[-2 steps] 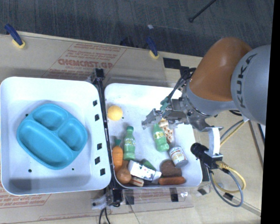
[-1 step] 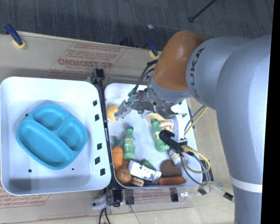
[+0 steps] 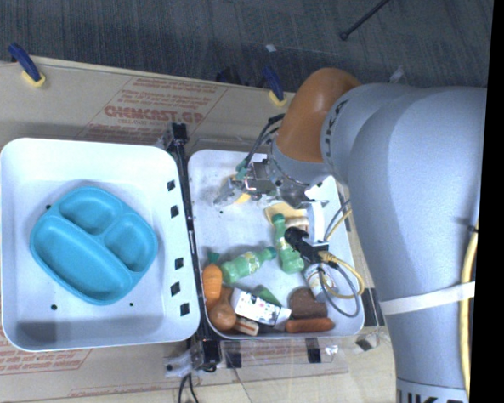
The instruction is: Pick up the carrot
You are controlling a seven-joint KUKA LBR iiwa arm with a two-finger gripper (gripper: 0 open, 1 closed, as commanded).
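Carrot (image 3: pixel 212 282) is seen lying at the left wall of the right bin (image 3: pixel 204 172), low in the view, among a green bottle (image 3: pixel 246 262) and other toy food. The gripper (image 3: pixel 236 189) is poised in the bin's upper part, well apart from the carrot; its state cannot be told, perhaps through blur. A blue tray (image 3: pixel 94 243) is held in the left bin (image 3: pixel 16 161).

bench (image 3: pixel 139 104) bears left bin (image 3: pixel 11 250), right bin (image 3: pixel 204 170).
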